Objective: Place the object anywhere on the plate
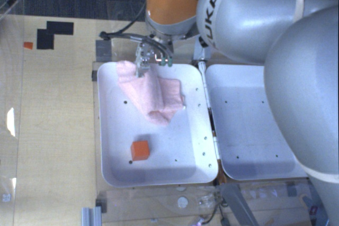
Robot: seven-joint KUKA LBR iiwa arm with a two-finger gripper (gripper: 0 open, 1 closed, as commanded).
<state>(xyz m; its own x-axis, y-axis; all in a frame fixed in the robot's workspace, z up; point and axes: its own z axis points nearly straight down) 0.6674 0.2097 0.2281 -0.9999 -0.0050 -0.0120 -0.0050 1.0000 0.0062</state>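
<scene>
Fingers (144, 63) closed on top edge of pink cloth (156, 95), pinched there probably to lift it; cloth draped in left bin (108, 129). Orange block (140, 150) lay apart, nearer front.

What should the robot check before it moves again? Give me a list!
1. Gripper over the left bin: ok.
2. Pink cloth lying in the left bin: ok.
3. Gripper at the cloth's top corner: ok.
4. Cloth really held between the fingers: cannot tell.
5. Orange block lies apart from the cloth: ok.
6. A plate to put the object on: cannot tell; I see only two white bins, the right bin beside the left.
</scene>
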